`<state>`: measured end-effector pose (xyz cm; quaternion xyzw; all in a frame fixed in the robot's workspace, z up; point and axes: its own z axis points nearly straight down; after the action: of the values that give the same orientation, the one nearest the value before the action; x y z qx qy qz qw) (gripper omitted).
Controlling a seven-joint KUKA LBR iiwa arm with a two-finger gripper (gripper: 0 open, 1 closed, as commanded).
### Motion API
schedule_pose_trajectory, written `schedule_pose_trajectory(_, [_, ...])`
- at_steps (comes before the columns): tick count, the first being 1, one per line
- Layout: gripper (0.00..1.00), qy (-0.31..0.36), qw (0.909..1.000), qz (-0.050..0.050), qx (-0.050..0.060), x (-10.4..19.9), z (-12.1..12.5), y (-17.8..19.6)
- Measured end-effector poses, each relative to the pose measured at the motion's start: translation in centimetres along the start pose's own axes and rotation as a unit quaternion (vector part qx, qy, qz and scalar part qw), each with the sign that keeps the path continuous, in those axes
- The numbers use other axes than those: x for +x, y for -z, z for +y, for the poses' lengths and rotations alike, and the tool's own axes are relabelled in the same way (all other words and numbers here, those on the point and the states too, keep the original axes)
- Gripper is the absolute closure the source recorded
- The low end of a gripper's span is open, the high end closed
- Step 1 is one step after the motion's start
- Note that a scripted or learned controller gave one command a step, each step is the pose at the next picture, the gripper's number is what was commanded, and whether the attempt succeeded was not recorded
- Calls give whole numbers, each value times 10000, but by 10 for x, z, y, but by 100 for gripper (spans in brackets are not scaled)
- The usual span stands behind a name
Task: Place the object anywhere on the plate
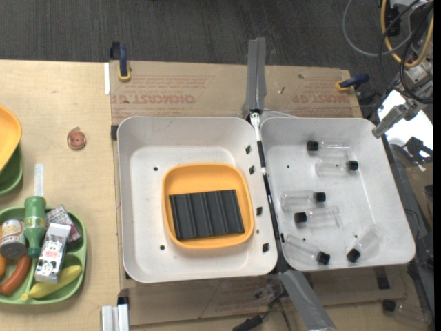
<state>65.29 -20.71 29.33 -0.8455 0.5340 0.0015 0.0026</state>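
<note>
A yellow-orange square plate (207, 173) lies in the middle of the left white bin (138, 185). On it rests a dark grey ribbed rectangular slab (207, 213), flat and covering most of the plate's floor. The right white bin (386, 205) holds several clear vials with black caps, among them one at the back (329, 147), one in the middle (304, 200) and one at the front right (363, 244).
A green tray (74, 276) with toy food and a small bottle stands at the bench's left front. A yellow bowl (7, 140) sits at the left edge. Cables and grey hardware (403, 112) hang by the right bin's far corner.
</note>
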Motion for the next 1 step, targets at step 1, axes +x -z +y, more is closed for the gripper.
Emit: schedule_pose_trajectory(1, [0,1499,9887,7,5,3,-6,16])
